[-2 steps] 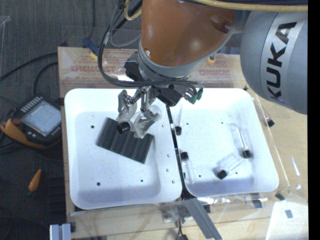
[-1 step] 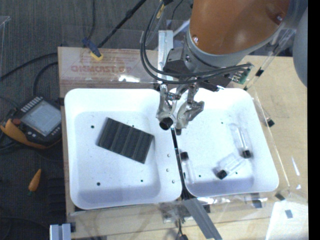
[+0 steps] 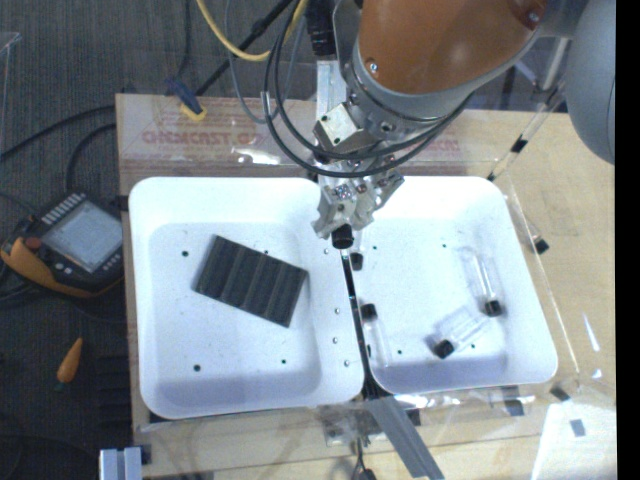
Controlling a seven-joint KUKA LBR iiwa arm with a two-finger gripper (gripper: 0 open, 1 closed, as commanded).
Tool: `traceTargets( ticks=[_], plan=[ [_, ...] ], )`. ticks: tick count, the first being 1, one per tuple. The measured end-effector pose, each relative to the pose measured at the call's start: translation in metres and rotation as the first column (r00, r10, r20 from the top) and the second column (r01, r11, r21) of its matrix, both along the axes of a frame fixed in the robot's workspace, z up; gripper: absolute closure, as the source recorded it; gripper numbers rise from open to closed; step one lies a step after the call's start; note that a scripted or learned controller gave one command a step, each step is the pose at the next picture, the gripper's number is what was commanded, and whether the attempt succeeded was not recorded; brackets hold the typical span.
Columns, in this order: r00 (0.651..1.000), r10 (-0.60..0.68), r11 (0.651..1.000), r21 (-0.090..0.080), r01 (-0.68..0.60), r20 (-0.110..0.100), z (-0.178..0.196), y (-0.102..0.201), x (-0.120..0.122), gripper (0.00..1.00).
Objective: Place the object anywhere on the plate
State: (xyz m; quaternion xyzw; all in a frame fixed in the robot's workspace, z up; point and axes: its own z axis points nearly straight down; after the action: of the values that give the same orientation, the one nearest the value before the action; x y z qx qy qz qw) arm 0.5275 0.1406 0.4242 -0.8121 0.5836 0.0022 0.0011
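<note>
Arm reaches in from the right and far side, orange band [image 3: 445,23] bulking large at the top of the frame. Gripper [image 3: 342,230] hangs over the seam between the two bins, toward their far edge. A small dark piece sits at the fingertips; whether it is held or part of the tool is not clear, so the pincer's state cannot be told.

Left bin [image 3: 160,368]: a dark, ribbed rectangular plate [image 3: 249,280] lies flat on the floor, turned at a slant, roughly in the middle, a little toward the far-left. Nothing rests on its ribbed face.

Right bin [image 3: 520,358]: two clear, tube-like objects with black caps. One clear tube [image 3: 480,280] lies toward the right wall, its black end pointing near. A second clear tube [image 3: 458,332] lies nearer, just beside the first, its black cap toward the left. Both are well apart from the plate, in the other bin.

Small black dots mark both bin floors.

Off the bench to the left: a handheld pendant [image 3: 70,243] with a grey screen on the dark floor. A yellow cable [image 3: 215,28] loops at the far side, with black cables running down to the wrist.
</note>
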Motion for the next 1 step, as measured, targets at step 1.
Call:
traceTargets(
  ticks=[1],
  plan=[
    [0.941, 0.34, 0.941, 0.003, -0.34, 0.001, -0.019, 0.0549, 0.0743, 1.0]
  ],
)
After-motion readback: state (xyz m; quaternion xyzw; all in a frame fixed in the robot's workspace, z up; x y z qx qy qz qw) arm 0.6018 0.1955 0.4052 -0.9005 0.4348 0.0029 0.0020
